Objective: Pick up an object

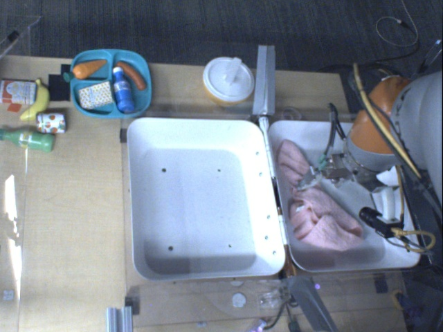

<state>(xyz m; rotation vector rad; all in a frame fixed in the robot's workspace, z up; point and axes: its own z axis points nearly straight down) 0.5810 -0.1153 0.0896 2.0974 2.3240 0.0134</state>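
A crumpled pink cloth [315, 213] lies in the right white bin [346, 260], stretching from the bin's upper left toward its lower middle. My gripper [313, 176] reaches in from the right and sits low over the cloth's upper part, at or just above the fabric. The grey arm with its orange band [372, 131] stands over the right side of this bin and hides the bin's right wall.
The left white bin [201, 268] sits beside it, with a metal divider [264, 81] between them at the back. On the bench behind are a white lidded cup [228, 79], a blue divided plate [111, 83] of toy food, a banana [36, 101], a can [51, 122] and a green bottle [28, 140].
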